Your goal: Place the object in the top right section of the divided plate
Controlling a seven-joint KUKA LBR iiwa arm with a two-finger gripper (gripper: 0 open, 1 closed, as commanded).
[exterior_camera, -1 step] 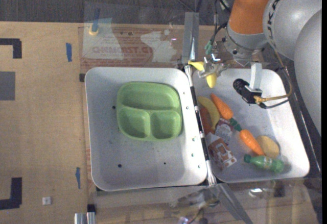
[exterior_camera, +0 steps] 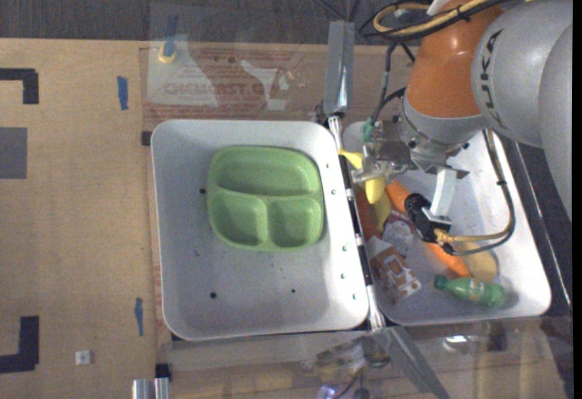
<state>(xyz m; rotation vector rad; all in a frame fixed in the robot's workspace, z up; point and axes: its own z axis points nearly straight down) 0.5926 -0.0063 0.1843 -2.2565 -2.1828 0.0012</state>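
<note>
We see green divided plate (exterior_camera: 265, 197) bare in left bin (exterior_camera: 182, 279); end effector (exterior_camera: 377, 172) over right bin (exterior_camera: 527, 297) clutter, grip state unreadable; placing not yet done.

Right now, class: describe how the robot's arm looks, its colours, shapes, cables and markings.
The arm is grey, rounded and thick, with dark "KUKA" lettering down its side. A glossy orange band bulges above the wrist. Black and yellow cables loop over it, and another cable curves below.
</note>
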